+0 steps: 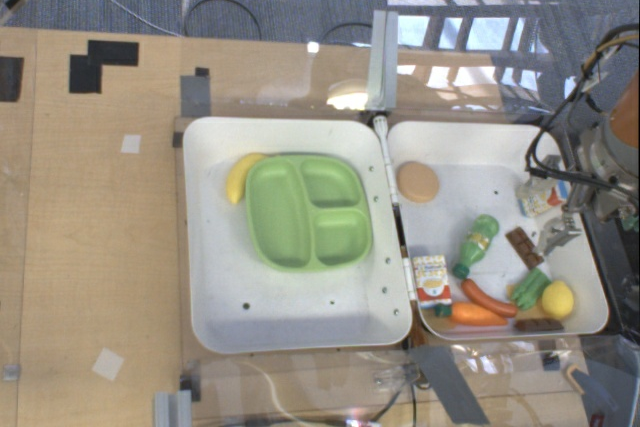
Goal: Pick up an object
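Note:
The right bin [470, 150] holds several small objects: a tan round bun [417, 182], a green bottle [476, 245], a juice box [431, 278], a carrot [478, 316], a red sausage [488, 298], a brown chocolate bar [523, 248], a green pepper [529, 288], a lemon [556, 299] and a white-and-blue packet [538, 198]. My gripper [560, 235] hangs over the bin's right side, just right of the chocolate bar and below the packet. It is open with nothing between its fingers.
The left bin [230, 315] carries a green divided plate [305, 212] with a yellow banana [238, 177] at its upper left. A metal post [381, 55] stands behind the divider between the bins. Cables loop near the arm [610, 145] at the right.

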Robot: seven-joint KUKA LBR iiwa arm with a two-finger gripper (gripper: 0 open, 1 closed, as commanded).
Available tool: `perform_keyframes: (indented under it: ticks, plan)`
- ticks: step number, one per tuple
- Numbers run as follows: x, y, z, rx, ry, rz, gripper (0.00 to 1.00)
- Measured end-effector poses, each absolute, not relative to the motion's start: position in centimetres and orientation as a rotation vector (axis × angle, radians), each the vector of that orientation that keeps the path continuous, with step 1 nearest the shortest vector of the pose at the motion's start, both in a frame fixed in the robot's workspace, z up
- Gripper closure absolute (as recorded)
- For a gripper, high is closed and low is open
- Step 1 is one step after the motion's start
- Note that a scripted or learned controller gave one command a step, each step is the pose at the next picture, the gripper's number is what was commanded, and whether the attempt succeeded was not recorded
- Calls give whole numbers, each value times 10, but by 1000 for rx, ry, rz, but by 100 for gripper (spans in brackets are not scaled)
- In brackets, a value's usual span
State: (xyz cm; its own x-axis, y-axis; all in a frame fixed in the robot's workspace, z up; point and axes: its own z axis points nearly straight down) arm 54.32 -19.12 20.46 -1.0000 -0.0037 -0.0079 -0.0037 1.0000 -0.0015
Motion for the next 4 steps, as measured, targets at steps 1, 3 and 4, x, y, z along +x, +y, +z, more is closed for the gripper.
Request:
perform_keyframes:
  ticks: [1, 3, 4]
  plan:
    - [512, -149, 120, 105, 3097, -10, 0]
    - [573, -181, 105, 30, 3112, -9, 100]
    - [579, -194, 273, 13, 3118, -10, 100]
